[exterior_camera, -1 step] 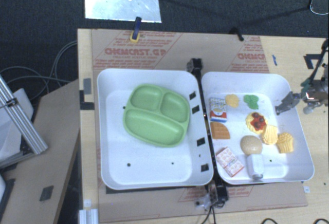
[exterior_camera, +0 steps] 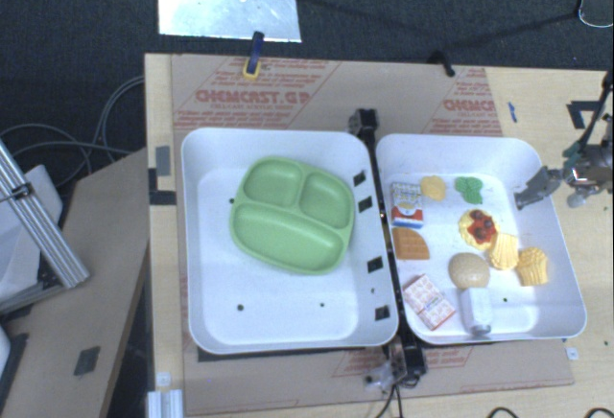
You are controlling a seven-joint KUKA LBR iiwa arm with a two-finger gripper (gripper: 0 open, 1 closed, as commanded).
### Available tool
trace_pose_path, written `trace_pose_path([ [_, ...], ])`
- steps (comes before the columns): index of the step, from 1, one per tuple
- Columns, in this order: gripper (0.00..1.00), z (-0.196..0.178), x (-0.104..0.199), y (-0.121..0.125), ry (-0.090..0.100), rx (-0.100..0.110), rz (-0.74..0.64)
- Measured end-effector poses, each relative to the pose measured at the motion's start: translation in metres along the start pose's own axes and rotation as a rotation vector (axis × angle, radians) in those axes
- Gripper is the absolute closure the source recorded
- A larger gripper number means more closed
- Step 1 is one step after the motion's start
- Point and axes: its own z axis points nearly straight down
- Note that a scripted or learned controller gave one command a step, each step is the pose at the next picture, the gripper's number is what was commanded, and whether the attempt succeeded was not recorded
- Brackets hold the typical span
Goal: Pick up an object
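Note:
The right bin holds several toy food items: a red and white carton, a small yellow piece, a green piece, a yellow and red pasta pile, an orange slice, a tan bun, two yellow crinkled pieces, a pink patterned packet and a white cylinder. My gripper reaches in from the right edge, over the bin's right rim and to the right of the green piece. Nothing is seen between its fingers.
The left bin holds a green divided plate. A black divider with clips runs between the bins. Cardboard lies under both bins. A metal frame stands at far left, and a yellow and blue clamp sits at the bench's back edge.

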Motion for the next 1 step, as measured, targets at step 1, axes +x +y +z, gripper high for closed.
trace_pose_path([
  [1,0.0,0.0486,0.01,0.0011,0.002,0.003,0.001],
])
